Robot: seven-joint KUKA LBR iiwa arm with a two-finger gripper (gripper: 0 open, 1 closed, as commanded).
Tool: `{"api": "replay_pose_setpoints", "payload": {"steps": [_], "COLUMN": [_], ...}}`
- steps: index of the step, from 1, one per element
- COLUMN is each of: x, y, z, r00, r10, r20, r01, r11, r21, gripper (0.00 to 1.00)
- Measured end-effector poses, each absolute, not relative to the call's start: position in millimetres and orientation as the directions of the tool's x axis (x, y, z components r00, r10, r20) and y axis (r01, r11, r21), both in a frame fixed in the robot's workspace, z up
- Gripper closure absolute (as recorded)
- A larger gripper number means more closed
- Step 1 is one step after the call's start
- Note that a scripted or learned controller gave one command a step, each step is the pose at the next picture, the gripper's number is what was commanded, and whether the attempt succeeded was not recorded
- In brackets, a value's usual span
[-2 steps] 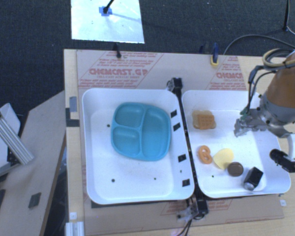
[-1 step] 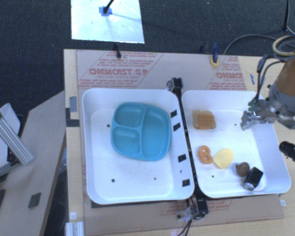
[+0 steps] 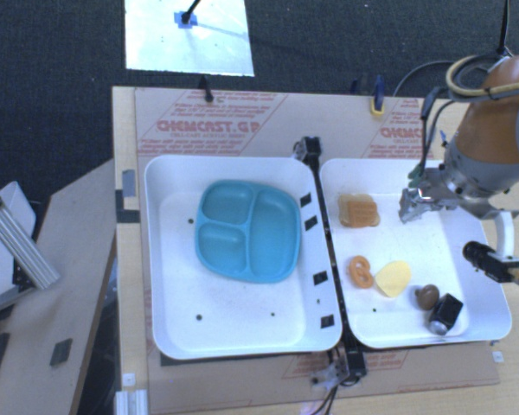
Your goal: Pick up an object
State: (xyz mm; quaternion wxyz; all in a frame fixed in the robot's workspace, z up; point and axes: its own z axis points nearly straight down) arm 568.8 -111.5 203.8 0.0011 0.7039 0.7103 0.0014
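Note:
The right bin [image 3: 467,335] holds a tan bread slice [image 3: 358,211] at its upper left, an orange pretzel-shaped piece [image 3: 360,271], a pale yellow chip [image 3: 394,278], a brown round piece [image 3: 426,296] and a small black block [image 3: 445,312] near the front right corner. My gripper [image 3: 414,204] hangs over the bin's upper right part, to the right of the bread slice and apart from it. Nothing shows between its tips.
The left bin [image 3: 177,318] bears a blue divided plate [image 3: 247,232]. A black clip strip [image 3: 316,223] runs along the seam between the bins. A black tool piece [image 3: 489,262] juts in at the right bin's edge. A white sheet [image 3: 189,24] lies behind the bench.

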Motion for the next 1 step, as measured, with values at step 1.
{"api": "replay_pose_setpoints", "payload": {"steps": [1], "x": [583.4], "y": [-63.3], "z": [199.0], "r00": [-0.009], "r10": [1.0], "r20": [0.001], "r01": [1.0], "r11": [0.009], "r21": [0.003], "gripper": [1.0]}}
